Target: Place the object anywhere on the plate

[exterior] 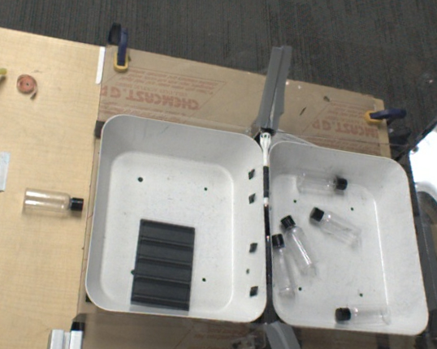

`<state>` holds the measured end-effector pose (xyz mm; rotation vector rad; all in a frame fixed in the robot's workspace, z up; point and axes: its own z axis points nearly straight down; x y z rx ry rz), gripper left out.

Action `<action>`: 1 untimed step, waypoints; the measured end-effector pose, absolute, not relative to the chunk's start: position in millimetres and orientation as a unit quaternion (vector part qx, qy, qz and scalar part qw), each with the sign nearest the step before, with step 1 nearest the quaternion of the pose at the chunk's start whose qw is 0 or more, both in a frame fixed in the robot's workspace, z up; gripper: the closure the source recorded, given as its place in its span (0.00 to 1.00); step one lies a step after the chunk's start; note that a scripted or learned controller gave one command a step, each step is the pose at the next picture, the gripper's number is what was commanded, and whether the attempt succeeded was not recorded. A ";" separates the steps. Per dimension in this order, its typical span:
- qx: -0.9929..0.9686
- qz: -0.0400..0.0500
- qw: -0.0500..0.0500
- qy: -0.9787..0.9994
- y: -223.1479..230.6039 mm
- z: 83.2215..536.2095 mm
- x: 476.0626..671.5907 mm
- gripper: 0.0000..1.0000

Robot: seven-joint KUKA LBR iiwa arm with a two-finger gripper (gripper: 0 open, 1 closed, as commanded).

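plate: black ribbed rectangular plate (163,264) flat on the floor of the left white bin (108,193), sitting close to the bin's front edge, a bit left of centre, long side running front to back. nothing lying on it

objects: five clear plastic vials with black caps, all over in the right white bin (405,240), so well apart from the plate with the bins' shared wall in between

back vial (320,182): near the right bin's back edge, long axis pretty much left-right, cap pointing at the right edge

middle vial (335,225): around the bin's centre, tilted a little, cap at the back-left end, body trailing off toward the front-right

slanted vial (298,244): close to the bin's left edge, diagonal, cap toward the back-left, body running front-right

left-edge vial (282,263): just beside the slanted one, hugging the left wall, cap at the back end, long axis mostly front to back. can't tell if those two actually touch, clear plastic on white is rough

front vial (360,315): near the front-right corner, lying left-right, cap pointing left

outside the bins: sixth clear bottle with a black cap (50,200) lying on the wooden bench (5,275) left of the left bin, cap aimed at the bin

other stuff: cardboard sheet (182,90) under both bins, blue clamp (118,40) on its back-left corner, another blue clamp (386,115) at the back right, grey metal bar (275,88) lined up with the gap between the bins
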<state>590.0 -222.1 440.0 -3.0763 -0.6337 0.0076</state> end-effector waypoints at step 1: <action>-0.995 0.003 0.000 -0.102 -221.5 439.5 635.6 0.00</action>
